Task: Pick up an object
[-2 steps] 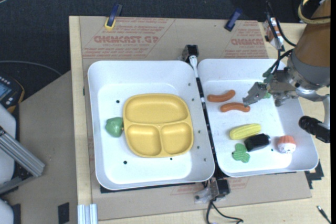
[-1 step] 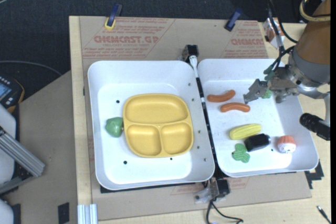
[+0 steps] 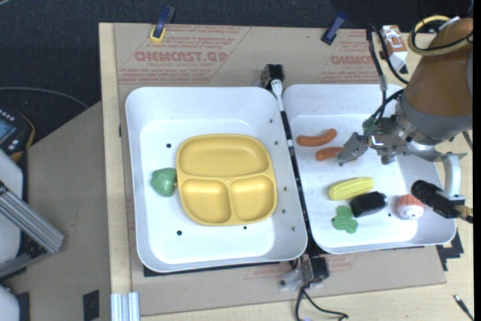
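In the right bin (image 3: pixel 421 237), the open, empty hand (image 3: pixel 359 146) hovers beside two orange sausages (image 3: pixel 316 137).

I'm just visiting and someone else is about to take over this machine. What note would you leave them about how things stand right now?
Claw: open, holding nothing, low over the right bin, beside the two sausages.
Right bin also holds a corn cob, a black block, a green piece and a red-and-white piece.
Left bin: yellow divided plate, green piece beside it.
Done: nothing picked up yet.
Left: close on one object and lift.
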`<action>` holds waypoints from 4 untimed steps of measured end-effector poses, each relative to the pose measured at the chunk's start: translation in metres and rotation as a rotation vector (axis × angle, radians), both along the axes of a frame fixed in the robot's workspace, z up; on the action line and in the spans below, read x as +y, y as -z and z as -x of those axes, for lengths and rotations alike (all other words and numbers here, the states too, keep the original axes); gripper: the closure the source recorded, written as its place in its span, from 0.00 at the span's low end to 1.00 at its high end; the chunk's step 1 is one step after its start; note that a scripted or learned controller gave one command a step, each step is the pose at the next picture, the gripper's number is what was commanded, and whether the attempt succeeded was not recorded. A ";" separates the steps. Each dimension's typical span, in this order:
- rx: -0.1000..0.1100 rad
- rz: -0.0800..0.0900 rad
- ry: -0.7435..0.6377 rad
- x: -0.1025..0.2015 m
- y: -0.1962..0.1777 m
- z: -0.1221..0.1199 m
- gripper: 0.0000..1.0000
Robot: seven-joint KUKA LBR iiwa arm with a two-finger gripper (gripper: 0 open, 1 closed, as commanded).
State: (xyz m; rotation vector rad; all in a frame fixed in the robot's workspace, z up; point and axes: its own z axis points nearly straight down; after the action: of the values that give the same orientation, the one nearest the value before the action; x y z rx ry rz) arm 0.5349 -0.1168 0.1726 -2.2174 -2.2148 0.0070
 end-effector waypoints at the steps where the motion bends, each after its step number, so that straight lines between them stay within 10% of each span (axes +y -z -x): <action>1: -0.001 0.000 0.000 -0.001 0.043 0.001 0.00; 2: -0.003 0.000 -0.001 0.000 0.091 0.002 0.00; 3: -0.009 0.002 0.001 -0.001 0.078 0.000 1.00; 4: -0.014 0.005 -0.001 -0.007 0.030 -0.007 1.00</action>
State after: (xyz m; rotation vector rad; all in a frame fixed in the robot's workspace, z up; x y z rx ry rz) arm 0.5421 -0.1235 0.1423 -2.2254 -2.2258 -0.0041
